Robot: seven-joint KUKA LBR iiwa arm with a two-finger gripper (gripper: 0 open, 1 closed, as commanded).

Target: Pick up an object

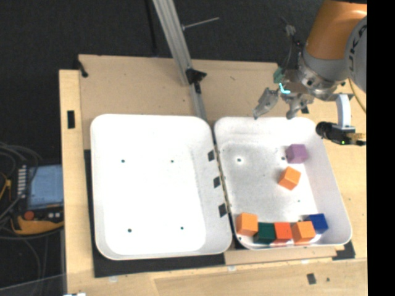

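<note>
A light brown wooden bench [142,85] sits on a dark floor. Two flat white bins lie on it, side by side and touching in the middle. The left bin [102,165] is the bigger-looking one, and it has a few tiny dark dots on its bottom. The right bin [247,134] holds small blocks. Little black clips [217,182] sit along the line where the two bins meet. A thin grey metal bar [176,39] slants down from the top and ends near the back corners of the bins. A dark mat [160,265] peeks out under the front edge of the left bin.
</note>
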